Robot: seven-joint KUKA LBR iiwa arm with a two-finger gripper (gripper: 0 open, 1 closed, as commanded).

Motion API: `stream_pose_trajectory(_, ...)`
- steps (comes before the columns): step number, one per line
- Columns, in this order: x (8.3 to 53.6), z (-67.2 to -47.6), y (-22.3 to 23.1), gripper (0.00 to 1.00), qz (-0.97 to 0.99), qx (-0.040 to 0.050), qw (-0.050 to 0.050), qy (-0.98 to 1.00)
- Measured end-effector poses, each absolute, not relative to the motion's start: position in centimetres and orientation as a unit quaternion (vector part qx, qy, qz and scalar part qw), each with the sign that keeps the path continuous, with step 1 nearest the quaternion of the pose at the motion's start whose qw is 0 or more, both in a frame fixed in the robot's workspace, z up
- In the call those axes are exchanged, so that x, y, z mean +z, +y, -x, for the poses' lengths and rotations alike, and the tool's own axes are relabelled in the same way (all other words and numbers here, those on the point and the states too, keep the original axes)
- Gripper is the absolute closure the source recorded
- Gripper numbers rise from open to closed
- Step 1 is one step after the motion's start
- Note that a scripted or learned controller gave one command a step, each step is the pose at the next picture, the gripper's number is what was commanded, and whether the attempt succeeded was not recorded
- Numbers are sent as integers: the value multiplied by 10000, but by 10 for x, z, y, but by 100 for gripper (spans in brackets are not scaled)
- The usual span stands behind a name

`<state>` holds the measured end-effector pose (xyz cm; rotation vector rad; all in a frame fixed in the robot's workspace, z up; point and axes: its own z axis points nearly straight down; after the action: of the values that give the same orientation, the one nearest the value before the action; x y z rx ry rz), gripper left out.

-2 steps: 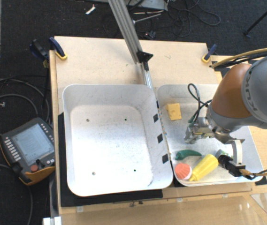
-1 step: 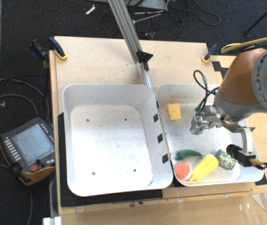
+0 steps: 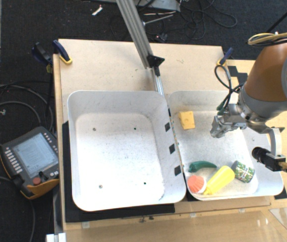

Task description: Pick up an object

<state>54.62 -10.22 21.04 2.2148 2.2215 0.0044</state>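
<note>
the left bin (image 3: pixel 82 105) sits beside the right bin (image 3: pixel 264 188). in the right bin: a yellow block (image 3: pixel 186 120) up top, then a green piece (image 3: pixel 202 165), orange ball (image 3: pixel 196 184), yellow bottle (image 3: pixel 219 179) and green can (image 3: pixel 243 172) along the near edge. the gripper (image 3: pixel 220 128) hangs right of the block, apart from it; i cannot tell its state.

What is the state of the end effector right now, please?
End effector: over the right bin, apart from the yellow cheese block; nothing seen in its grasp, and whether it is open or closed cannot be told.
</note>
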Motion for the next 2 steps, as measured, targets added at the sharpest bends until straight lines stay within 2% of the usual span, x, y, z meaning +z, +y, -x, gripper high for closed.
stream_pose_trajectory(1, 273, -543, -102, 100, -7059, 20, 32, 7083)
stream_pose_trajectory(2, 270, -542, -44, 100, -7041, 5, -6, 7101)
